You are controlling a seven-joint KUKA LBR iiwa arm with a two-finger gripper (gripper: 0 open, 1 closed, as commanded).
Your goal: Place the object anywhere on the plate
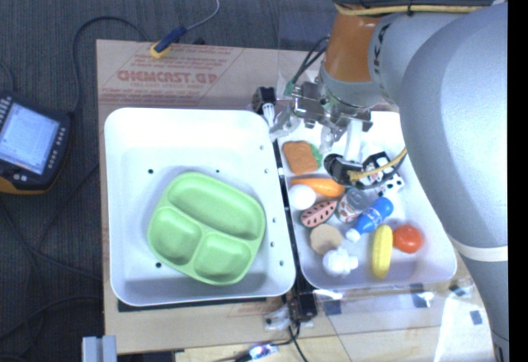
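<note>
Green plate (208,227) lies in the left bin (132,138), long axis slanting, bare bin floor all round it. Hand (330,125) hangs over the right bin's (429,257) far end, above crowded toy foods; grip state cannot be told. Carrot (318,185) lies crosswise just right of the plate's bin.

Even bright overhead light, soft shadows, mild glare on white bins (124,212), slight overall softness
</note>
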